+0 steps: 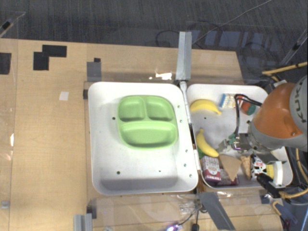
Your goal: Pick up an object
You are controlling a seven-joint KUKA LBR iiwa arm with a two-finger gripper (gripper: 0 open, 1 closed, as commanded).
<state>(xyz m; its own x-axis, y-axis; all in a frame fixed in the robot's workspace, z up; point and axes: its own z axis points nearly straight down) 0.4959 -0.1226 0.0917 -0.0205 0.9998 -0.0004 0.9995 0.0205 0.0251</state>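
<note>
The right bin [226, 124] holds several small things. One yellow banana [204, 106] lies near its far left corner, and a second banana [206, 145] lies along its left wall. A dark red packet [211, 170] and a tan wedge-shaped piece [232, 167] sit at the bin's near edge. My gripper [239, 146] is low in the right bin, under the arm's orange band [279, 114]. It hangs just right of the second banana and above the tan piece. Nothing can be seen held in it.
The left bin [103, 177] holds a green divided plate [146, 121]. A small blue-and-white pack [227, 100] and a red-and-green item [247, 107] lie at the right bin's far side. A yellow-and-white object [275, 171] sits at its near right corner, under the arm.
</note>
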